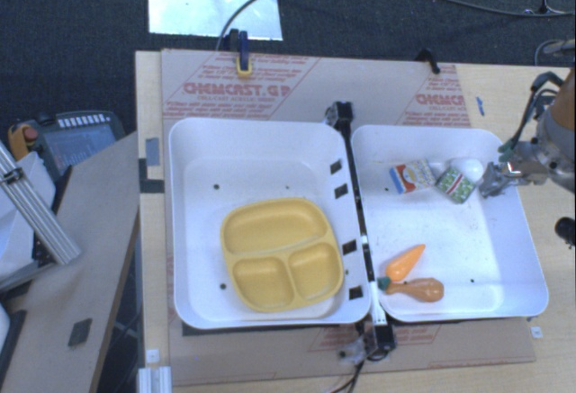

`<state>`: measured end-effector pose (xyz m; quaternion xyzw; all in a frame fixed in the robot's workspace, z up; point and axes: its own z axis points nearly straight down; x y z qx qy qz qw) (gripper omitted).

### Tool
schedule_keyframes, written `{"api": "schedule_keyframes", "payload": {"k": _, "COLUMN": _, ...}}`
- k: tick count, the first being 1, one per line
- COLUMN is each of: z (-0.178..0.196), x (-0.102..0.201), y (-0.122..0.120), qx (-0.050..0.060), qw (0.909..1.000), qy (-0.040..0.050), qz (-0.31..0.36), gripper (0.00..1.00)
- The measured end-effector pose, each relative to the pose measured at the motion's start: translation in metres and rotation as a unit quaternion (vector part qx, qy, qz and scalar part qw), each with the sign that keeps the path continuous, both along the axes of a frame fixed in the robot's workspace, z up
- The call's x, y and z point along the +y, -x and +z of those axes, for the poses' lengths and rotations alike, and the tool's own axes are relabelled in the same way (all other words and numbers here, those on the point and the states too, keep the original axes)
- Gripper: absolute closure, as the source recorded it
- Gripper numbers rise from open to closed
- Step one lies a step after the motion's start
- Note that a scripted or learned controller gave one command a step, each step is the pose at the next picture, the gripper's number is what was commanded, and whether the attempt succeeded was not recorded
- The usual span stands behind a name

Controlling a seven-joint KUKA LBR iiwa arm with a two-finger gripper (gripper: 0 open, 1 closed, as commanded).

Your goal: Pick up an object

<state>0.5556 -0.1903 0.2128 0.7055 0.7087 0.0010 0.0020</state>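
Camera view, claw (496, 182) beside green bottle (458, 181), right bin (526, 247)

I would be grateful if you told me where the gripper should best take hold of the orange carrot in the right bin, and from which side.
Probably across the middle of the carrot, from above. It lies flat, slanting, its tip close to the drumstick, so the fingers should straddle its narrow width.

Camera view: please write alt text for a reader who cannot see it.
A robot gripper reaches into the right white bin near a small green-labelled bottle, a red-and-white packet, a toy carrot and a drumstick. The left bin holds a yellow divided tray.
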Motion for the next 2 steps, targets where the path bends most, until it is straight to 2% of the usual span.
{"api": "schedule_keyframes", "payload": {"k": 1, "z": -0.004, "x": 0.062, "y": 0.000, "qx": 0.002, "qw": 1.0000, "qy": -0.0011, "qz": 0.002, "gripper": 1.00}}
{"api": "schedule_keyframes", "payload": {"k": 2, "z": -0.005, "x": 0.109, "y": 0.008, "qx": 0.002, "qw": 1.0000, "qy": -0.0016, "qz": 0.002, "gripper": 1.00}}
